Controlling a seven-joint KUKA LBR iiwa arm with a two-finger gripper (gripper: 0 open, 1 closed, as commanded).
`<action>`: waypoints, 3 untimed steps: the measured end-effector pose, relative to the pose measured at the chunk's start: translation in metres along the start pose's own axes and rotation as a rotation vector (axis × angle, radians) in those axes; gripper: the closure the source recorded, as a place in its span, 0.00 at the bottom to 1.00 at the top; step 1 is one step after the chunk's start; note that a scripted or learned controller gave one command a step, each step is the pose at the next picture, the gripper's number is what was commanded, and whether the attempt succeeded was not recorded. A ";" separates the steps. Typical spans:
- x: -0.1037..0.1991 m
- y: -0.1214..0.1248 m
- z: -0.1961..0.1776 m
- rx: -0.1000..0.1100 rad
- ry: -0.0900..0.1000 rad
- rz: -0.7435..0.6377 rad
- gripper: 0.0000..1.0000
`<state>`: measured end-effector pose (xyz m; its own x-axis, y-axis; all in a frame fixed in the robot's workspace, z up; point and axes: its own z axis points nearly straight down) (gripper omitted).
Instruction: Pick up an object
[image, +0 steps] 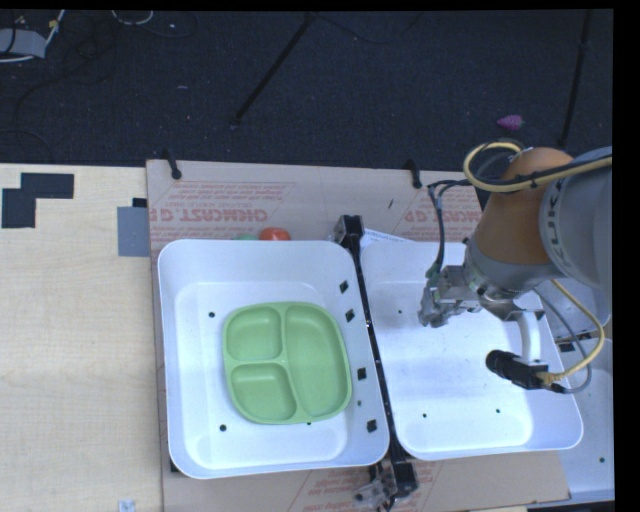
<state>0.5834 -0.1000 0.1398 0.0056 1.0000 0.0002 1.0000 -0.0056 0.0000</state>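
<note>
Gripper (437, 310) low over right bin (470, 440), can't tell its state. Looks like reach step; green plate (285, 362) sits center-left, needs shifting over.

pale green divided plate (286, 362) in white left bin (190, 300). white right bin (470, 420) too. small red-orange thing (274, 235) behind left bin. grey arm (580, 220) with orange band (520, 205). brown cardboard (260, 205), red lettering. light wood bench (70, 350).

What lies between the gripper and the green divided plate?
In the camera view: bare right-bin floor, then the black divider separating the gripper from the green divided plate.
</note>
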 end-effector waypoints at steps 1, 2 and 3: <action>0.000 -0.008 -0.046 -0.001 0.000 0.000 1.00; -0.002 -0.007 -0.086 -0.002 0.000 -0.005 1.00; 0.045 -0.030 -0.076 0.006 0.002 -0.008 1.00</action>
<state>0.5532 -0.0544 0.2160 -0.0025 1.0000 0.0019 1.0000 0.0025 -0.0059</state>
